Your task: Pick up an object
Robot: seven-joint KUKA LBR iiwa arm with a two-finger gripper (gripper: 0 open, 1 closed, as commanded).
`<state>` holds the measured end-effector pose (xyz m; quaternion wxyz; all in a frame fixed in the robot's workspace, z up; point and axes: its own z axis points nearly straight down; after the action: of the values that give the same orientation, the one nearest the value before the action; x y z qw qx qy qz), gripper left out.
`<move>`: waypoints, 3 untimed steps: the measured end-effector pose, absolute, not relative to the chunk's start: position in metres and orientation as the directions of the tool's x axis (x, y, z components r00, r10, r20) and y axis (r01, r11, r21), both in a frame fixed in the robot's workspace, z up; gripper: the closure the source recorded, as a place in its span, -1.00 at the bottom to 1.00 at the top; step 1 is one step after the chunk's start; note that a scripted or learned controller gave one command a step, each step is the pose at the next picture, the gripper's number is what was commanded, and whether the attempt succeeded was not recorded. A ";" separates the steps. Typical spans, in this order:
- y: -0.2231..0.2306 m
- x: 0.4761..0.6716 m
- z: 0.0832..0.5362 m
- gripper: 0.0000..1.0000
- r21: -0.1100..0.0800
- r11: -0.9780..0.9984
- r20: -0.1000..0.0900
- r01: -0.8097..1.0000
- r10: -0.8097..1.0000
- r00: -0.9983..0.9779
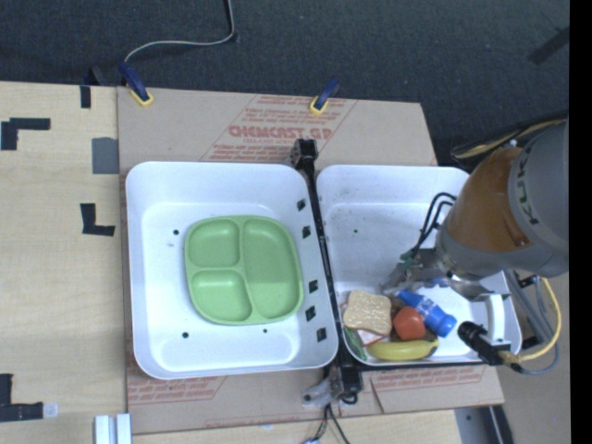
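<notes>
The right bin (370, 202) is my landmark; near = bottom of the view. At its near wall lies a banana (404, 350). Just behind it sit a slice of bread (367, 313), a red tomato (408, 323) & a blue bottle (431, 314), all bunched up & touching. Any of these could be the thing to pick up; none is lifted yet.

The gripper (409, 274) hangs just above that pile, a bit farther in, w/ the grey & orange arm (504, 215) on the bin's right side. Can't tell how the tool stands, it's too dark & small.

What could go wrong, I think: the toys are so close that it may bump 2 at once, or the round tomato may roll off. The bin wall is near too, so it could hit that.

Left of the right bin is the other bin (153, 248) w/ a green plate (244, 269). Farther back is brown cardboard (277, 128) w/ 2 clips.
</notes>
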<state>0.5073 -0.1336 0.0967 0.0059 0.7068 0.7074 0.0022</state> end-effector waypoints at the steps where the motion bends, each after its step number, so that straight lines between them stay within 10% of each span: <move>1: -0.149 0.484 0.183 1.00 0.000 -0.001 -0.001 1.000 1.000 0.001; 3: -0.041 0.550 0.193 1.00 -0.001 0.002 0.000 1.000 1.000 -0.002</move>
<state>0.5500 -0.0414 0.1933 -0.0004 0.7065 0.7077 -0.0002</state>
